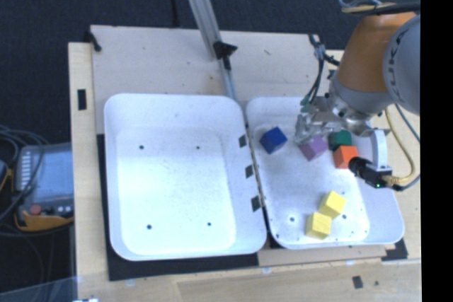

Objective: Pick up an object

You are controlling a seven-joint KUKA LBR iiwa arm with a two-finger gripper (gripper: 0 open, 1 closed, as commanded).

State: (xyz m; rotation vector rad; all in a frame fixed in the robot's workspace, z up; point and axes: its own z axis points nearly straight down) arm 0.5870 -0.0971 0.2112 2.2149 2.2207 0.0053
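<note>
While the arm (375,60) reaches in over the right bin (283,223), the gripper (309,132) sits low inside that bin, directly above a purple block (313,148). Whether the gripper is spread or pinching the purple block cannot be told; the wrist hides the contact area.

Contents of the right bin, relative to the gripper:
- Purple block: immediately beneath the tip, touching or nearly touching it.
- Blue cube (272,139): just beside the gripper, on the side toward the left bin.
- Green block (340,138): just beside the gripper on the opposite side, partly under the wrist.
- Orange block (345,155): touching the green block, on its near side.
- Two yellow cubes (332,204) (319,224): well apart from the gripper, toward the near rim, close to each other.

The left bin (177,173) lies well apart from the gripper, beyond the blue cube.
</note>
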